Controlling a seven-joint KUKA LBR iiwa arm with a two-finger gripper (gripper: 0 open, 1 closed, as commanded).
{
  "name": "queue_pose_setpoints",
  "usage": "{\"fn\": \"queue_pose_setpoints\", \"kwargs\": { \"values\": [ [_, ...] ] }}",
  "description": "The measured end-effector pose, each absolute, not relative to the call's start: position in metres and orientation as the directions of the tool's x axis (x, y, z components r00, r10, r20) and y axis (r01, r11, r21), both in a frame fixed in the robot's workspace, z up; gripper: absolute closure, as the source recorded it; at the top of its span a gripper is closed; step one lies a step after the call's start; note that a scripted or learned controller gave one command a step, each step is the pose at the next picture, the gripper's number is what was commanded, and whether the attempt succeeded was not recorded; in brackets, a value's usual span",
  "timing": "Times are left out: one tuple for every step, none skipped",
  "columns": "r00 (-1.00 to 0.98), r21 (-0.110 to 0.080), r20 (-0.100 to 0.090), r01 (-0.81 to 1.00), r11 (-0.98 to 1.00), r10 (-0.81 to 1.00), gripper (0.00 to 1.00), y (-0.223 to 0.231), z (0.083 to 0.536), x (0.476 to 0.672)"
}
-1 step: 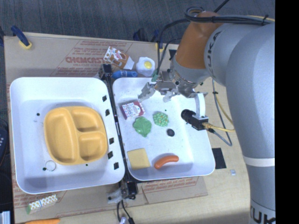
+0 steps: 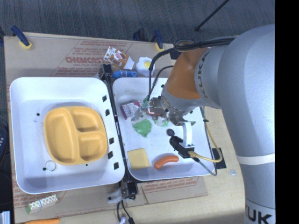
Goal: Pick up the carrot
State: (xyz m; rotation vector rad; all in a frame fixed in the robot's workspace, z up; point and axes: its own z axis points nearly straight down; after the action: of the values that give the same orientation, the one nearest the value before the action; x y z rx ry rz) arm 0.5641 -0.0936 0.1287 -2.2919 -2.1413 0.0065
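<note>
Here the carrot (image 2: 166, 161) lies in the right bin (image 2: 131, 90), close to its near wall, just beside a yellow block (image 2: 138, 158). The gripper (image 2: 156, 110) hangs over the bin's middle, apart from the carrot. Whether it is open or closed cannot be told.

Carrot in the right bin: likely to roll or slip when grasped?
Probably stiff and light: the carrot looks like a smooth moulded toy. Its rounded body may roll sideways or slip from an off-centre pinch. It lies flat near the right bin's front wall, apart from the yellow block, so a push would likely slide it.
</note>
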Motion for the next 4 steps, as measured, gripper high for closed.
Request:
{"fn": "queue_pose_setpoints", "kwargs": {
  "values": [
    [0.438, -0.007, 0.000, 0.899, -0.438, 0.899, 0.00, -0.101, 0.091, 0.495],
    [-0.050, -0.002, 0.000, 0.999, 0.050, 0.999, 0.00, -0.179, 0.195, 0.517],
    [-0.049, -0.006, 0.003, 0.999, 0.049, 0.999, 0.00, -0.103, 0.138, 0.485],
    [0.017, -0.005, 0.002, 1.000, -0.017, 1.000, 0.00, -0.094, 0.091, 0.476]
  ]
}}
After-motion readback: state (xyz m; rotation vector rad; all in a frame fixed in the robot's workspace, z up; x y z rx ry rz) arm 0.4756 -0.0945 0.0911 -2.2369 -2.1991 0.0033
